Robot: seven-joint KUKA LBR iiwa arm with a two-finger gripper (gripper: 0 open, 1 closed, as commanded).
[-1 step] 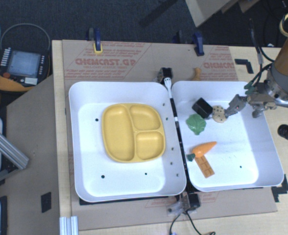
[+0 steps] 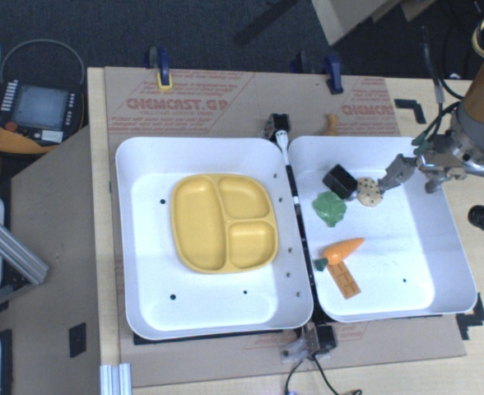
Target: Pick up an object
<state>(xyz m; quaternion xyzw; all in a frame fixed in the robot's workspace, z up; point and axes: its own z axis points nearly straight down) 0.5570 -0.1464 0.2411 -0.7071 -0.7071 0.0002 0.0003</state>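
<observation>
The right bin holds several small objects. A black block lies near its upper left, with a tan spotted piece just to its right. Below them sit a green leafy lump, an orange carrot and a flat orange-brown piece. My gripper hangs over the bin's upper right part, open, with nothing between its fingers. One fingertip is close to the tan spotted piece; I cannot tell whether they touch.
The left bin bears a yellow divided plate. A black clip sits at the top of the seam between the bins. Blue clamps hold the cardboard sheet at the back. Cables run beside the arm at the right.
</observation>
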